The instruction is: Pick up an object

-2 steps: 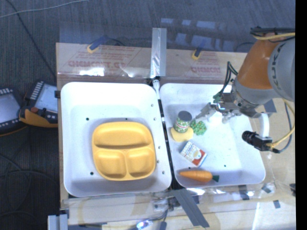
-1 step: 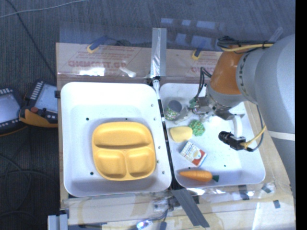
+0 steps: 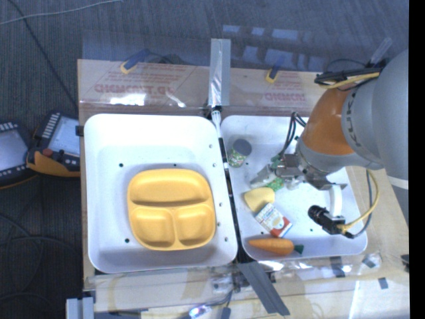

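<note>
One smooth yellow three-compartment tray (image 3: 172, 208); tapered orange carrot (image 3: 271, 246).

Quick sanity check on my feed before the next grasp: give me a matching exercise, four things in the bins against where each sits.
Things:
1. yellow tray
2. carrot
3. gripper
4. small carton

Places:
A. front edge of the right bin
B. left bin
C. just above the carrot
D. above the pale yellow wedge

Pairs: 1-B, 2-A, 3-D, 4-C
</note>
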`<control>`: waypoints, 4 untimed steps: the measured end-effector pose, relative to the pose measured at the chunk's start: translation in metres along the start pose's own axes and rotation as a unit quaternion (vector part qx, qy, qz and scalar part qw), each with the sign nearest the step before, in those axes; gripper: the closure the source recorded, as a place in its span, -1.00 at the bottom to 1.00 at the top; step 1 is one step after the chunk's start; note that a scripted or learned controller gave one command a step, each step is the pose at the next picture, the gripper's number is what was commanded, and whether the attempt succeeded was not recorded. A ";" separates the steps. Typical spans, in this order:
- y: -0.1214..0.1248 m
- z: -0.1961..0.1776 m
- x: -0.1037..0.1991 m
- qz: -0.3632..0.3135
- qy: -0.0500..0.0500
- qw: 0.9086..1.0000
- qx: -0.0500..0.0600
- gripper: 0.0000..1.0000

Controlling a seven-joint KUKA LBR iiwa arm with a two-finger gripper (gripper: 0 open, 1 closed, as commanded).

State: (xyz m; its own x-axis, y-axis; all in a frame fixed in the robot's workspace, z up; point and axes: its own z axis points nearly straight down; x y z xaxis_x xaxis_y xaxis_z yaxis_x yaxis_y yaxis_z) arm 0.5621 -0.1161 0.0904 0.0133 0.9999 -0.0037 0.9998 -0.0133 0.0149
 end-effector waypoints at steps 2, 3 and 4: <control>0.018 0.000 0.020 0.022 -0.001 1.000 0.001 -1.00; 0.019 -0.007 0.021 0.022 0.000 1.000 0.003 1.00; 0.000 -0.001 0.002 -0.083 0.001 0.997 -0.003 1.00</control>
State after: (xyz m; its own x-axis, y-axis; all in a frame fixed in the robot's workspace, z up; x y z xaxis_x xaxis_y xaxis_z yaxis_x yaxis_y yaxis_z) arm 0.5625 -0.1143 0.0917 -0.1515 0.9884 -0.0041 0.9882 0.1516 0.0199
